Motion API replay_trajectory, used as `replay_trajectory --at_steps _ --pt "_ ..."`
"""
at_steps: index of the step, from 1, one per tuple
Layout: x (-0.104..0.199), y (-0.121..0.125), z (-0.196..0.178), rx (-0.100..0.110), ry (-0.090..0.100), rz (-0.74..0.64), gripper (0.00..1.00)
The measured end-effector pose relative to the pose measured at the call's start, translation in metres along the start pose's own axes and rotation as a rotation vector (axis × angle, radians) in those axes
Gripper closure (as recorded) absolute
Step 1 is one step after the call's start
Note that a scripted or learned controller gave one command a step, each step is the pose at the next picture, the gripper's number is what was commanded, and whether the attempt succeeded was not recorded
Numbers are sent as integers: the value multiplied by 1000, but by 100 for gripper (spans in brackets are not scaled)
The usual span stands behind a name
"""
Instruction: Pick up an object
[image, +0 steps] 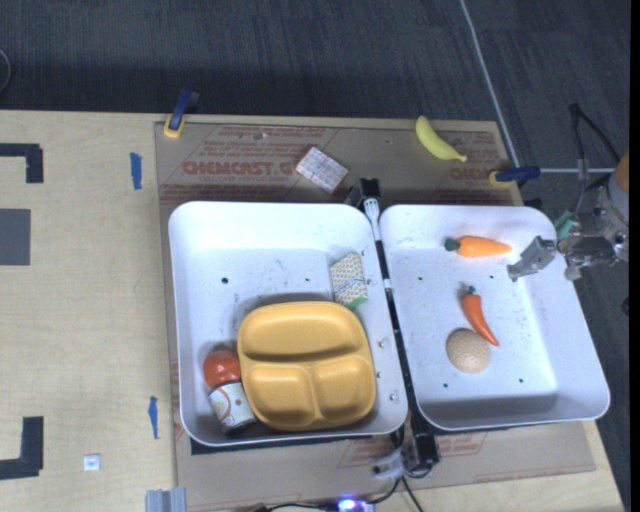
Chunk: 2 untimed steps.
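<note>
- The bench (80, 330) is pale wood with a brown cardboard sheet (250, 160) under two white bins.
- The left bin (200, 260) holds three things; the right bin (560, 380) sits just beside it, their rims meeting along a dark strip.
- A yellow compartment tray (305, 365) lies in the near half of the left bin, its one long section toward the far side and two smaller ones toward the near side.
- The grey arm comes in at the right edge, and its gripper (535, 257) hangs over the far right rim of the right bin; the fingers cannot be told apart here, so their spread is unclear, and nothing is seen between them.
- A small bottle with a red cap (226, 388) lies against the tray's left side.
- A yellow banana (438, 140) rests on the cardboard beyond the right bin.
- A carrot (480, 246) lies crosswise in the far part of the right bin, just left of the gripper.
- A second carrot (478, 314) lies near the bin's middle, leaf end away from the camera.
- A tan round ball (468, 351) touches or nearly touches that carrot's tip.
- A patterned packet (349, 277) sits at the tray's far right corner.
- A small printed card (321, 168) lies on the cardboard.
</note>
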<state>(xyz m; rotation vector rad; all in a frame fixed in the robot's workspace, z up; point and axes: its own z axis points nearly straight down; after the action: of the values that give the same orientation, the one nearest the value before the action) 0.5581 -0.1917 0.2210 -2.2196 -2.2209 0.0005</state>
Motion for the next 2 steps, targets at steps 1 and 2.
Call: replay_trajectory --at_steps 1,2 --pt "-8 10 124 -4 4 -4 0" --pt "44 -56 136 -2 -1 1 0"
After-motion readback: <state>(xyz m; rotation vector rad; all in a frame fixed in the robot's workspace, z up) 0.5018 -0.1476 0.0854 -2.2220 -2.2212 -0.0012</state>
